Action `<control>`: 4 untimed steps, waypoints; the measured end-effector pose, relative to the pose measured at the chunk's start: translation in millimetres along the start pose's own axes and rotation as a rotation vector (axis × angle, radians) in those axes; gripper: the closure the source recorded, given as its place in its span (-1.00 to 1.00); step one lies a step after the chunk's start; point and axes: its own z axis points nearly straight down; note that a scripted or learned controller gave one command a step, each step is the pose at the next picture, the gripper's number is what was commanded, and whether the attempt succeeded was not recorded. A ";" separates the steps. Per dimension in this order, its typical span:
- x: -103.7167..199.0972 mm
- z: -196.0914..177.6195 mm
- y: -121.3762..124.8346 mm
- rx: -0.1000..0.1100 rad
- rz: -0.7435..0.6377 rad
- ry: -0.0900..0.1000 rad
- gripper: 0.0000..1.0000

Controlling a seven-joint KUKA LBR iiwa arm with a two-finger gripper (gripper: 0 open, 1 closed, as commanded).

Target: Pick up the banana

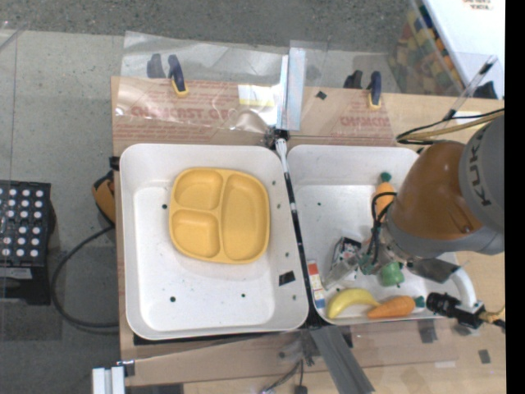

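Gripper blurred, above banana

A single fixed camera looks down from above the bench at a slant, far enough back to take in both white bins, the left bin and the right bin. The arm enters from the frame's right, and floor shows along the top and left

The banana is yellow, short and gently curved, lying flat on its side on the floor of the right-hand bin, at the near edge. It lies just below the fingers, apart from them and ungrasped.
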 end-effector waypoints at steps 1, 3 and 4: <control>2.7 9.8 1.1 -0.001 0.149 -0.007 -1.00; 61.3 -82.0 31.3 0.001 0.084 0.000 -1.00; 42.6 -84.9 21.3 0.001 0.269 0.001 -1.00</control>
